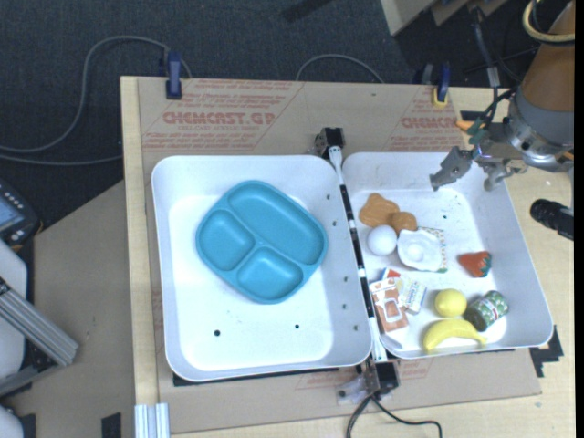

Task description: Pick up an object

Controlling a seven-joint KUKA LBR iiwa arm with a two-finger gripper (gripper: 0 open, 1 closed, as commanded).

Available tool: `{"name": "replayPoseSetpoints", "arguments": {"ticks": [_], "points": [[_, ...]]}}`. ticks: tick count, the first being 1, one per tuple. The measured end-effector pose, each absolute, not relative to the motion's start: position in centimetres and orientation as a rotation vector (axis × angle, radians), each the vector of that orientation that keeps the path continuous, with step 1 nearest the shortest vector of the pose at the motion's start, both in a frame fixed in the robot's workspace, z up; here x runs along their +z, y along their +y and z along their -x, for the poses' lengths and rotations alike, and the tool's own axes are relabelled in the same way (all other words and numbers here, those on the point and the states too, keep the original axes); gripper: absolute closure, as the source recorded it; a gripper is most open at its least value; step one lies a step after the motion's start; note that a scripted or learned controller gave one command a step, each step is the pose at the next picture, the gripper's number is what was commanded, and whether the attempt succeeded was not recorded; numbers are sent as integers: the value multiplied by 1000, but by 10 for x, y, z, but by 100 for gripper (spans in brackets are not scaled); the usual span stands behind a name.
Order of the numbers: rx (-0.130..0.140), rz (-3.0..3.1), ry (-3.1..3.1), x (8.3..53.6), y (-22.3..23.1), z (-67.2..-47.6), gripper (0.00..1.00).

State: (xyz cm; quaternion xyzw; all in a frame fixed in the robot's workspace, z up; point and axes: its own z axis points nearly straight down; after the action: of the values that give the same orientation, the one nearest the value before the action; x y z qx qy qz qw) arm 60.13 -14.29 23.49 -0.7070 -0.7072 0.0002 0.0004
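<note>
My gripper (473, 173) hangs over the far edge of the right bin (523, 245), fingers spread open with nothing between them. Below it in that bin lie a brown pastry (385, 213), a white egg (381, 240), a white cup-like piece (418, 249) and a red strawberry (474, 264). Nearer the front are a yellow lemon (448, 302), a banana (452, 336), a green can (488, 309) and a red-and-white carton (391, 303). All of these sit apart from the gripper.
A blue divided plate (262, 241) lies in the left bin (182, 318). A black clamp (329, 140) sits at the far end of the seam between the bins. Blue clips (172, 73) hold the cardboard base at the back.
</note>
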Motion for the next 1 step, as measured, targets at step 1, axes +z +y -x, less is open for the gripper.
{"name": "replayPoseSetpoints", "arguments": {"ticks": [1], "points": [[15, 2223, -2204, 107, -219, -553, 0]]}}
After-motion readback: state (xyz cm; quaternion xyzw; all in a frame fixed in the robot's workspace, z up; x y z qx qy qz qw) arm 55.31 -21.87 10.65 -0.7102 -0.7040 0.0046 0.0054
